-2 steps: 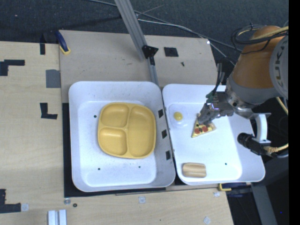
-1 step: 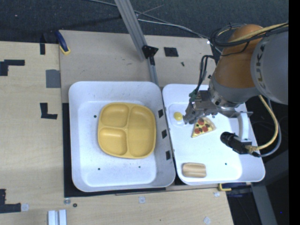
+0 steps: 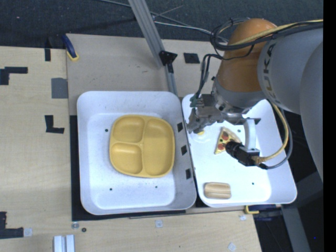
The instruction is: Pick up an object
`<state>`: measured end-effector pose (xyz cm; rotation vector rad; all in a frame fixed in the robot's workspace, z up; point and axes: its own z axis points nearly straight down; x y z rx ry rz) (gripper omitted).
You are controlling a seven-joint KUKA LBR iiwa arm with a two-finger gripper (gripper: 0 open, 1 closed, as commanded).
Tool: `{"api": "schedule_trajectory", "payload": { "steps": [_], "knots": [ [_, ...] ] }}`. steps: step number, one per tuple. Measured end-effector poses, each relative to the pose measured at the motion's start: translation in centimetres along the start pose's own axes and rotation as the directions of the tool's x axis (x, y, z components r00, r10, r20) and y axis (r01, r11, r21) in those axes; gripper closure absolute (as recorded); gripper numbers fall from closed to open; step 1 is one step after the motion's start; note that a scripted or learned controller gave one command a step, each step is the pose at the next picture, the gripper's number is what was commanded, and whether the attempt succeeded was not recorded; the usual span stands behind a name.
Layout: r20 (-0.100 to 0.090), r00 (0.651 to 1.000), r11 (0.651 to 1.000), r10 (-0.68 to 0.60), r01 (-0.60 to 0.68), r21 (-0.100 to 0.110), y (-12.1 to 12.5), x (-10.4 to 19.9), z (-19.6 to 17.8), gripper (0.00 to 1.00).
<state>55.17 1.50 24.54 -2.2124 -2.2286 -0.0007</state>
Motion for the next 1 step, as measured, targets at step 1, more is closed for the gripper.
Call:
{"api": "schedule_trajectory", "payload": {
  "steps": [1],
  "knots": [
    [0.000, 1.000, 1.000, 0.000, 0.000, 0.000, 1.41, 5.72, -0.30, 1.00]
  ]
}}
